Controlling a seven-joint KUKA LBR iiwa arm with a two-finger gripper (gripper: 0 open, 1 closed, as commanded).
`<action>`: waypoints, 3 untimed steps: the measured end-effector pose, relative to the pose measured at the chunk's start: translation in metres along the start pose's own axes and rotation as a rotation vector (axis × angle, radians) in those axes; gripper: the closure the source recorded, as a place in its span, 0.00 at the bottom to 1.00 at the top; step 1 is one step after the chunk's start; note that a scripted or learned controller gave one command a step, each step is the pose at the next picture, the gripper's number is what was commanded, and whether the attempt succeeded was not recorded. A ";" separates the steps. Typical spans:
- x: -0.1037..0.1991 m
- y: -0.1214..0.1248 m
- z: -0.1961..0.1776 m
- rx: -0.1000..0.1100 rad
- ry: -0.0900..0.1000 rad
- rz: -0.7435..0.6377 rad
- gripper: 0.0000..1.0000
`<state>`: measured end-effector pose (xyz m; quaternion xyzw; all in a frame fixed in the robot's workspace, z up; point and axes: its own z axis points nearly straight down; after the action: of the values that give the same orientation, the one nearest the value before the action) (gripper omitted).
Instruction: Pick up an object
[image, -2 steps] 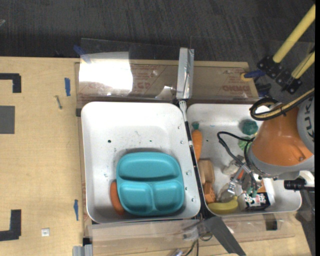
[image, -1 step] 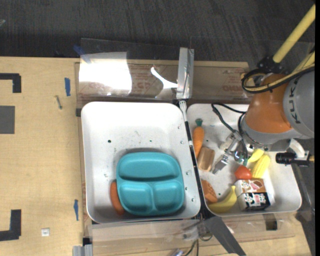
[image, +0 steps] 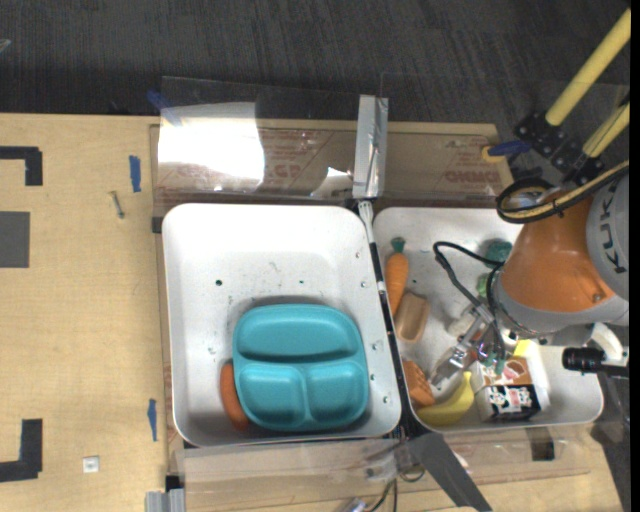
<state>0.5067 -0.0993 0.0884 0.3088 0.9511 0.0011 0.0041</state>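
Right white bin (image: 585, 405), lower right of frame: two-finger gripper (image: 455, 362) low among the clutter, whether it grips anything indiscernible. Yellow banana-like item (image: 455, 400) and small printed carton (image: 512, 395) partly hidden by the arm. Orange toy carrot (image: 396, 278) upper left of that bin. Left white bin (image: 200, 260): teal divided plastic tray (image: 300, 365) covering an orange object (image: 231, 392). Tan bench (image: 80, 320).

Robotics lab: plywood bench (image: 70, 330), two white bins (image: 190, 300), taped markers (image: 134, 172).
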 end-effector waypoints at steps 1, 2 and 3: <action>-0.084 0.067 0.001 0.000 -0.001 0.188 0.00; -0.085 0.069 -0.011 -0.003 -0.007 0.184 1.00; -0.087 0.142 -0.121 -0.004 -0.003 0.172 1.00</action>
<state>0.6599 -0.0356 0.2107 0.3895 0.9210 0.0027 0.0061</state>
